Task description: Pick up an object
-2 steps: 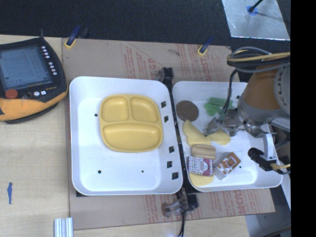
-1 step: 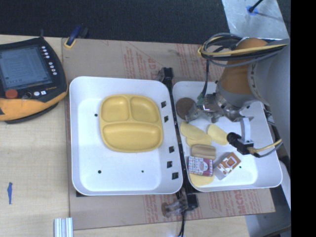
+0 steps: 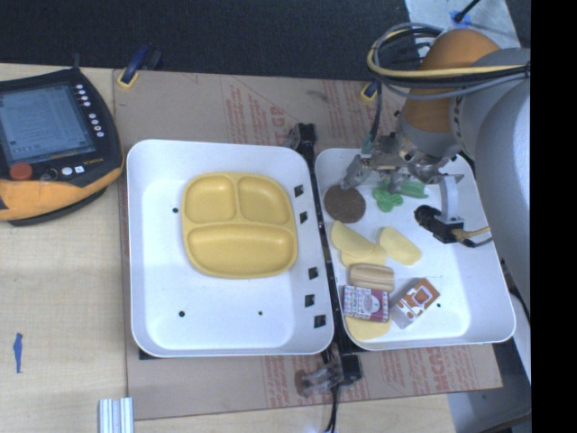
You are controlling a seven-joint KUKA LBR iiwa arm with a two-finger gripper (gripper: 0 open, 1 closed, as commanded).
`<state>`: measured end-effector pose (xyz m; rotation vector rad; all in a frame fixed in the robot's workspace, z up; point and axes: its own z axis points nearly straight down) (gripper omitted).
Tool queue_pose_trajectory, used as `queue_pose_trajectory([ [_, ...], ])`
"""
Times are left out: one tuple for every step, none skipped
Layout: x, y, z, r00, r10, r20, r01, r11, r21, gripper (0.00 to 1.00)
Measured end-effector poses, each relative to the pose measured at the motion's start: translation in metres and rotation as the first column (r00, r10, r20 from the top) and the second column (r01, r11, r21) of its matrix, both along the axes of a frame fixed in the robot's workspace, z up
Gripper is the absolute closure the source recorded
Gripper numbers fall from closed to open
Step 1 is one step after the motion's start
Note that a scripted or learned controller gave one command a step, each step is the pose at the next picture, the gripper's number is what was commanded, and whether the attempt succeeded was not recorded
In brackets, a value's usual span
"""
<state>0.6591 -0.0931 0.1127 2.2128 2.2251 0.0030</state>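
My gripper (image 3: 398, 171) hangs low over the far end of the right bin (image 3: 478, 318), right above a green toy (image 3: 397, 193) that pokes out from under it. I cannot tell whether it touches the toy. Just left of the gripper lies a brown round disc (image 3: 344, 204). Nearer the front lie two pale yellow pieces (image 3: 355, 239) (image 3: 400, 245), a hot dog bun (image 3: 370, 275), a pink-and-white packet (image 3: 365, 303), a brown-and-white carton (image 3: 416, 301) and a yellow slice (image 3: 368, 327).
The left bin (image 3: 162, 314) holds a yellow divided plate (image 3: 240, 224). A teach pendant (image 3: 50, 138) rests on the bench at the far left. The grey arm (image 3: 505, 152) covers the right bin's far right corner.
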Motion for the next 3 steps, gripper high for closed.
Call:
queue_pose_trajectory([
  [-0.076,-0.035,-0.023,1.000,-0.006,-0.016,0.006,1.000,0.000,0.00],
  [-0.107,-0.037,-0.021,1.000,-0.003,-0.009,0.003,1.000,0.001,0.00],
  [-0.124,-0.019,-0.020,1.000,-0.001,-0.007,0.001,1.000,0.001,0.00],
])
